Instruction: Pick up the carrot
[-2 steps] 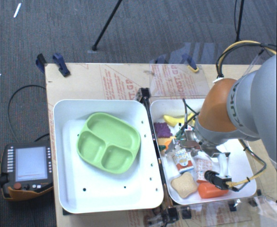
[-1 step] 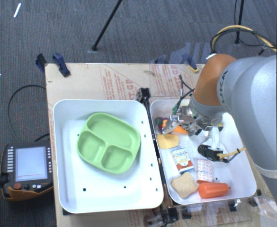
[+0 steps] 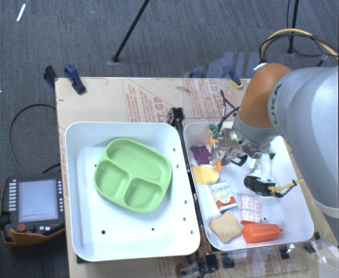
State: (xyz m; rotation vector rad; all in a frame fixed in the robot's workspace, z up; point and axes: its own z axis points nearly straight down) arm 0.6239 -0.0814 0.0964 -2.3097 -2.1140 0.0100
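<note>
Carrot pick, right bin: arm low over the bin's upper middle.
Carrot (image 3: 261,232) lies at lower right beside bread (image 3: 225,227), well apart from the end effector (image 3: 218,150), whose opening cannot be told.

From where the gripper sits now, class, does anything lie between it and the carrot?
Yes. The gripper is at the right bin's far end and the carrot at its near edge; a small carton and a red-patterned packet lie between them.
</note>
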